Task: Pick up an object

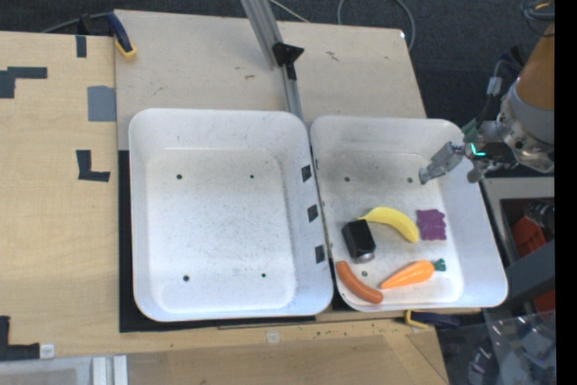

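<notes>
The jaws (442, 163) hang over the upper right part of the right bin (361, 135), near its right wall, and whether they stand open or closed cannot be told at this size; nothing shows between them. No object is chosen by the task, so the nearest candidates matter most. All five things lie below and to the left of the jaws, toward the bin's near edge. Closest is the banana (394, 222), down and slightly left of the jaws, its long axis running from upper left to lower right with the curve arching upward. Just right of its lower tip sits the purple piece (432, 224), small and squarish, with no clear long axis, almost straight below the jaws. Left of the banana and touching or nearly touching it is the black block (359, 240), short and upright in the picture. Nearer the front rim lies the carrot (411, 274), its long axis tilted slightly up to the right, green top pointing right and tip pointing left. The sausage (358, 282) lies at the front left corner, slanting down to the right, its end close to the carrot's tip. The left bin (144, 194) stands beside on the tabletop (207, 50). I judge the picking not yet begun.
</notes>
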Available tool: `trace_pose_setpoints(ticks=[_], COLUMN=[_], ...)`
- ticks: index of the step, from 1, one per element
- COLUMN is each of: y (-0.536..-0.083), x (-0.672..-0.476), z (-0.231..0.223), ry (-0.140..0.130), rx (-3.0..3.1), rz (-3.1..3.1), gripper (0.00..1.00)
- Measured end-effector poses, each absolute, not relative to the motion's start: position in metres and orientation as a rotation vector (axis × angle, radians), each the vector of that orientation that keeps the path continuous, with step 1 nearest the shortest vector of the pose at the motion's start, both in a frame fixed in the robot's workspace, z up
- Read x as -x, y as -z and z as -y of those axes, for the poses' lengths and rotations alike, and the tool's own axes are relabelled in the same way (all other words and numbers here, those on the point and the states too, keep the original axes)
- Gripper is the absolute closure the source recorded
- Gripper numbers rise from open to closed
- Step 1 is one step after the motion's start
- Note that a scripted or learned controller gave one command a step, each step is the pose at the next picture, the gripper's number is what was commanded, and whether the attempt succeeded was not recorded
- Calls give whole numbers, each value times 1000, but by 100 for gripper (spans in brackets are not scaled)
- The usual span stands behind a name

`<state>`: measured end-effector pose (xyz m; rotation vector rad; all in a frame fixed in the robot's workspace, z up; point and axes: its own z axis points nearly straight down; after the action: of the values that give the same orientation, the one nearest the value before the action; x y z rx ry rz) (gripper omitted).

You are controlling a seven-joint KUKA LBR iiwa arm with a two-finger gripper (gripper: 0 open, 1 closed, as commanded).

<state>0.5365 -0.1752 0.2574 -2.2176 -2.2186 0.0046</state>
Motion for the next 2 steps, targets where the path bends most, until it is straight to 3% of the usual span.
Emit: trace_pose_setpoints(ticks=[1, 2], y=[-260, -216], x=[-537, -539], z=[175, 177], ry=[-2, -6], rx=[2218, 2218], rz=[2223, 2219], gripper=[0, 0])
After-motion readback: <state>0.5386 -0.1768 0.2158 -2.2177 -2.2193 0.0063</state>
